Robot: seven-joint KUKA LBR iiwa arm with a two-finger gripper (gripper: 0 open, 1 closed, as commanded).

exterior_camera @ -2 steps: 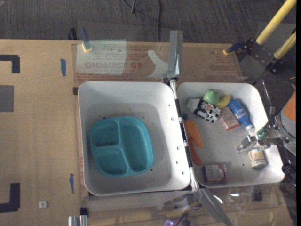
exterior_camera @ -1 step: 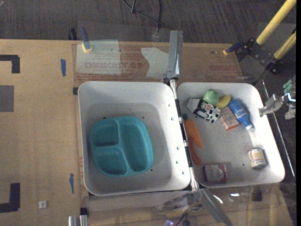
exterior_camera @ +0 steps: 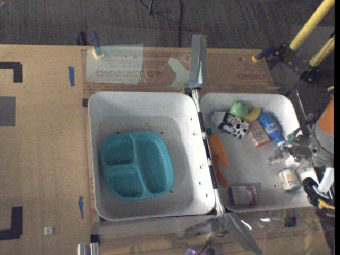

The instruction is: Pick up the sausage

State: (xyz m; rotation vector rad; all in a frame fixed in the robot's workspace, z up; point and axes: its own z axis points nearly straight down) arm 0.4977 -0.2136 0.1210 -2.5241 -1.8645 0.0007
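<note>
At the right edge of the view the arm reaches in low over the right bin's outer rim, its orange band at the frame's border; the gripper hangs below it as a tangle of metal just inside that rim, above a small white jar; whether it is wide, narrow or holding anything I cannot tell, and nothing plainly sits in it. The sausage, a reddish-brown length, lies along the bin's left wall, just below the carrot and end to end with it; it is well apart from the gripper. A dark red box lies near it; a blue bottle, cow-print carton, green ball and lemon crowd the far side. The left bin holds a teal tray.
</note>
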